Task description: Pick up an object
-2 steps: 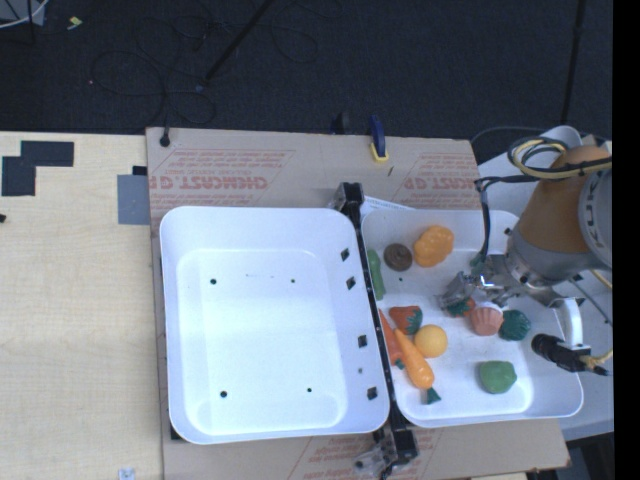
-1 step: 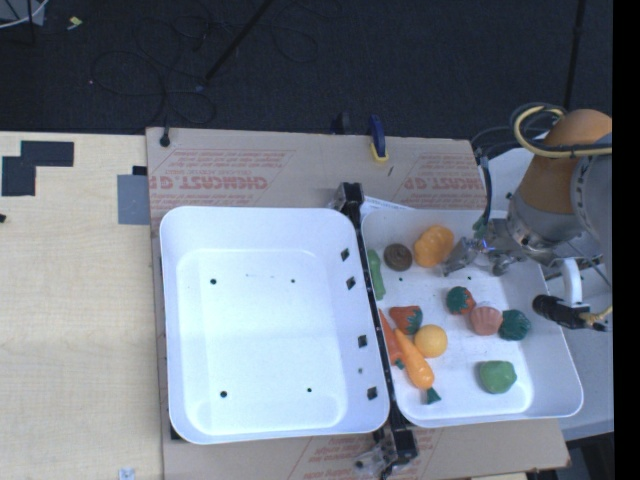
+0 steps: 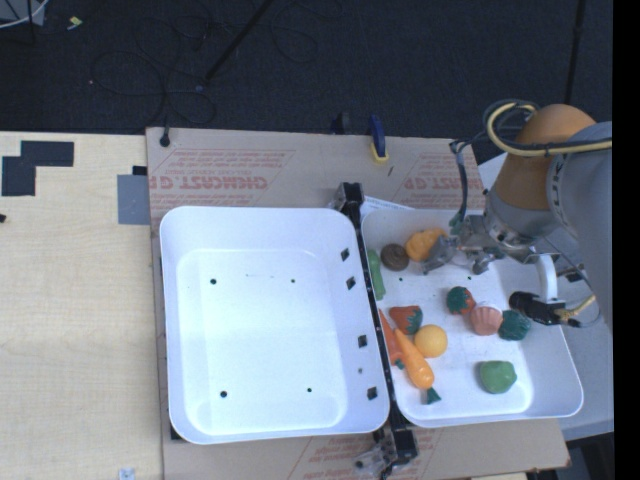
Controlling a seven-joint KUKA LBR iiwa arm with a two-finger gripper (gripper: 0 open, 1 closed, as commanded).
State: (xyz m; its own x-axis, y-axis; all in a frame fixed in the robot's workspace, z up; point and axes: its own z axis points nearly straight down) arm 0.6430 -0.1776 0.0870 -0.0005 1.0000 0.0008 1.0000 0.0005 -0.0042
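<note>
The grey arm (image 3: 575, 183) with its orange band is reaching in from the right and is hanging over the upper part of the right bin (image 3: 550, 393). Its gripper (image 3: 455, 253) is hovering low near the bin's back wall, and its fingers (image 3: 440, 258) are pointing left toward a yellow-orange toy fruit (image 3: 422, 242); whether they are apart or together cannot be told, and nothing is showing between them.

The right bin is holding all the small items. A brown round piece (image 3: 395, 257) is lying just left of the yellow-orange fruit, and a green strip (image 3: 375, 273) is lying along the bin's left wall. Lower down, a red strawberry-like piece (image 3: 406, 318) is sitting beside a yellow ball (image 3: 431, 341), and an orange carrot (image 3: 412, 360) is lying at a slant, touching the ball. To the right, a dark green piece (image 3: 459, 299), a pink shell-shaped piece (image 3: 485, 319) and another dark green piece (image 3: 514, 325) are sitting in a row close together. A bright green lump (image 3: 496, 376) is resting apart from them near the front.

The left bin (image 3: 185, 268) is sitting beside the right one on a cardboard sheet (image 3: 250, 173) over the bench (image 3: 70, 318).
</note>
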